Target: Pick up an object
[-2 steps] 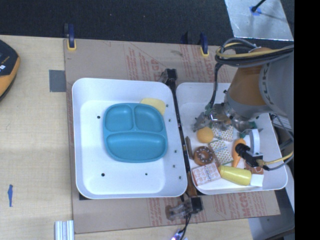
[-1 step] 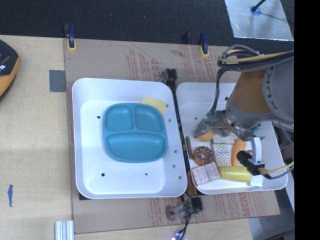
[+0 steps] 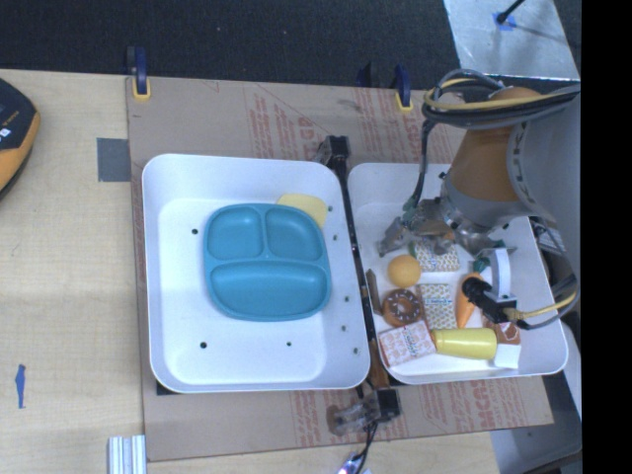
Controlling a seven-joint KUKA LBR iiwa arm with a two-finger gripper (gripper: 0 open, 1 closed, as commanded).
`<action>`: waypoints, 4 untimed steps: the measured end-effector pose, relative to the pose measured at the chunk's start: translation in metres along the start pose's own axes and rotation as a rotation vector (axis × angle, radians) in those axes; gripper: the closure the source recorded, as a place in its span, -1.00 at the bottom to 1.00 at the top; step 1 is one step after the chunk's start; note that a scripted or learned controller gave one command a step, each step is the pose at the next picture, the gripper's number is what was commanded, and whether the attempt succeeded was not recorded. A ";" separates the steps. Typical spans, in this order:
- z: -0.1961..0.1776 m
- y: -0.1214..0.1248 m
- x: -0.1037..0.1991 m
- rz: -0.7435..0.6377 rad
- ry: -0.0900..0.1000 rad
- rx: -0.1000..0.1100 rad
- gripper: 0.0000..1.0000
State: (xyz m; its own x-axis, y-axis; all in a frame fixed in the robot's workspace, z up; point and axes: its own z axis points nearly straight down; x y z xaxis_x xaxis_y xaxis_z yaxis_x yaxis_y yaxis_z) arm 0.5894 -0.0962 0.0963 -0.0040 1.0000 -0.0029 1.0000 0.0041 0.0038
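near edge of right bin (image 3: 553, 363): yellow bottle (image 3: 464, 343), cracker pack (image 3: 406, 343), donut (image 3: 403, 306), carrot (image 3: 465, 305) packed tight. orange ball (image 3: 403, 270) sits a bit freer, just beside the gripper (image 3: 427, 227), probably the best target. drop straight down centred on it, avoid the donut. finger state: cannot tell. far left: blue plate (image 3: 266, 261) in left bin (image 3: 168, 265).

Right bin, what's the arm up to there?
The KUKA arm is reaching in over the right bin, its gripper low above a clutter of toy food: an orange ball, a chocolate donut, a carrot, a yellow bottle. Nothing visibly held. The left bin holds a blue divided plate with a pale yellow piece behind it.
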 end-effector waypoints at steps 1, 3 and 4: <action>-0.001 -0.034 0.000 -0.002 -0.003 -0.010 -1.00; 0.000 0.004 -0.004 0.000 0.000 0.000 -1.00; -0.001 -0.016 0.000 0.000 -0.003 -0.009 -1.00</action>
State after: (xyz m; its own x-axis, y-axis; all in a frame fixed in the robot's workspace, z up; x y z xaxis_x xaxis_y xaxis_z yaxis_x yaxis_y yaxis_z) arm 0.5735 -0.0958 0.0970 -0.0040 1.0000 -0.0060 0.9999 0.0041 0.0130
